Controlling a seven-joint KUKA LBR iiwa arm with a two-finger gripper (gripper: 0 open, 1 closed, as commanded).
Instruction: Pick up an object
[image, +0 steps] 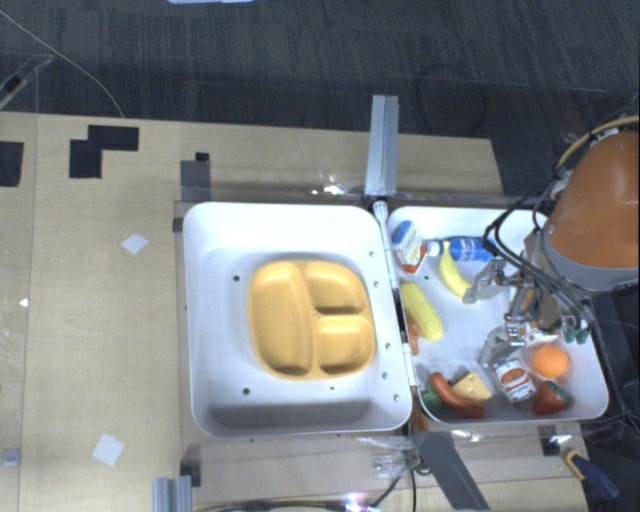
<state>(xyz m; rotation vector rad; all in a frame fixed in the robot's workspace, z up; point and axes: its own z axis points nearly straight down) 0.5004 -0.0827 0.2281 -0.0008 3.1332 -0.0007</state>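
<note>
Hovering over right bin (600, 395), gripper (520, 335) sitting low near bin's right edge. Jaws' state: cannot tell, no object visibly between them. Orange (551, 361) lying just toward near-right corner from gripper, small can (514, 381) beside it; both closest candidates. Corn cob (424, 310) lying along left wall, long axis running far-to-near. Yellow tray (307, 317) occupying left bin (215, 300).

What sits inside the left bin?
The left bin holds a yellow divided tray, its compartments bare. Whatever lies beneath the tray is covered.
</note>
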